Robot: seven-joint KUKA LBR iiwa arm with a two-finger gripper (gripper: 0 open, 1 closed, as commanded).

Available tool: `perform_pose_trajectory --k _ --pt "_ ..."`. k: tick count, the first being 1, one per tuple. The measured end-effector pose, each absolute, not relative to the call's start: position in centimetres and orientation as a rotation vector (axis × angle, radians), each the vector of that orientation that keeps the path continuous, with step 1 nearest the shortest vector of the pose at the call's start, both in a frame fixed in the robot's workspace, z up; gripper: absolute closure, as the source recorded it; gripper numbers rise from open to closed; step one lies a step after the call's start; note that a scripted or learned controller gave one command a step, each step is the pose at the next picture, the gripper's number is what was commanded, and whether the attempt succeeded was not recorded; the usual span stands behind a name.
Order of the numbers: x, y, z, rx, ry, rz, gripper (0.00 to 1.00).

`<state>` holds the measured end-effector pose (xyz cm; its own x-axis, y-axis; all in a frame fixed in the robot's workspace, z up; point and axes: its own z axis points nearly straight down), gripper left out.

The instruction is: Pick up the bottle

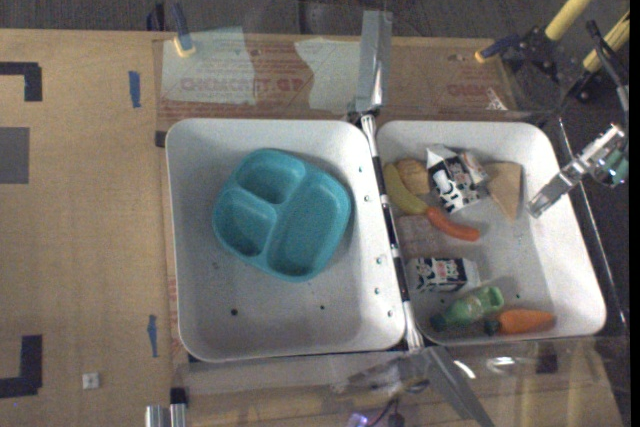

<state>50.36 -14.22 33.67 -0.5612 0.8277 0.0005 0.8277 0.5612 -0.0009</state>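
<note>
The bottle (pixel 468 307), green, lies at the lower edge of the right bin (pixel 575 245), beside a carrot (pixel 524 321). The claw (pixel 545 202) hangs at the right, holding nothing; I cannot tell its opening.

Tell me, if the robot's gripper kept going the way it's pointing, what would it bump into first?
The gripper points down and leftward into the right bin. Going straight on, it would likely meet the tan wedge or the bin floor beside it first; depth is hard to judge. The green bottle lies well off that line.

Dim overall, soft focus, grainy, white bins (pixel 190 215) brightest, faint glare along bottom edge
</note>
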Motion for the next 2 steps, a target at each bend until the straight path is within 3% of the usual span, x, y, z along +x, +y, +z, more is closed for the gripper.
perform_pose_trajectory --k 1,2 --pt "47.9 -15.1 16.0 -1.23 -2.886 -0.001 0.0" --pt "47.9 -11.9 10.2 -1.046 -2.961 -0.002 0.0"
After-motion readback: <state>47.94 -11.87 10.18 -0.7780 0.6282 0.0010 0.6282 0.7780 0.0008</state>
